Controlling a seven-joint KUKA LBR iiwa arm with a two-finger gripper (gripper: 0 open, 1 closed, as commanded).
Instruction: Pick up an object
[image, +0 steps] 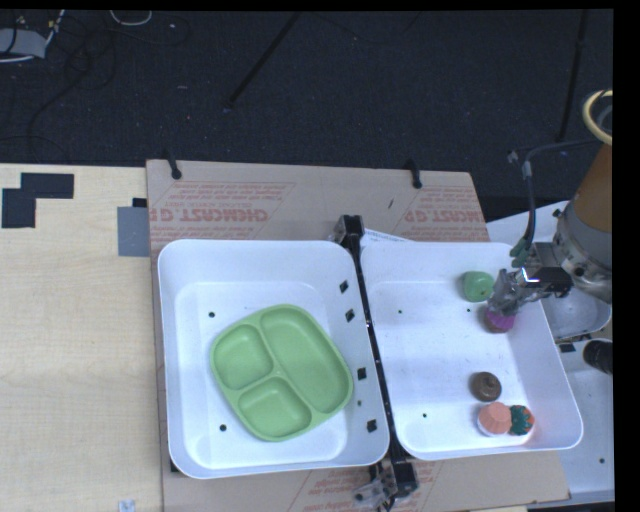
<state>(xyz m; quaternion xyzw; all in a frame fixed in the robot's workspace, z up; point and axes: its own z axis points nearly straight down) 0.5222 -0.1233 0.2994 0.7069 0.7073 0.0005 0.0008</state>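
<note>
- On the counter, a pale wood-grain surface, a printed sheet of brown cardboard lies under two shallow white plastic bins with rounded corners, set side by side and joined by a black clip strip.
- Left bin: a light green plastic tray, rounded, smooth and split into three compartments, lies turned at an angle on the floor of the bin.
- Right bin: four small things lie along its right half.
- A soft-looking green lump sits far right, just left of the hand.
- A small magenta rounded object lies right beneath the hand, touching or nearly touching the fingertips.
- A dark brown round disc lies nearer, well apart from the hand.
- A pink-orange round piece sits at the near right corner, touching a small teal-green bit.
- The grey metal hand reaches in over the right rim; whether its fingers are apart, together or clamped on the magenta object I cannot tell.
</note>
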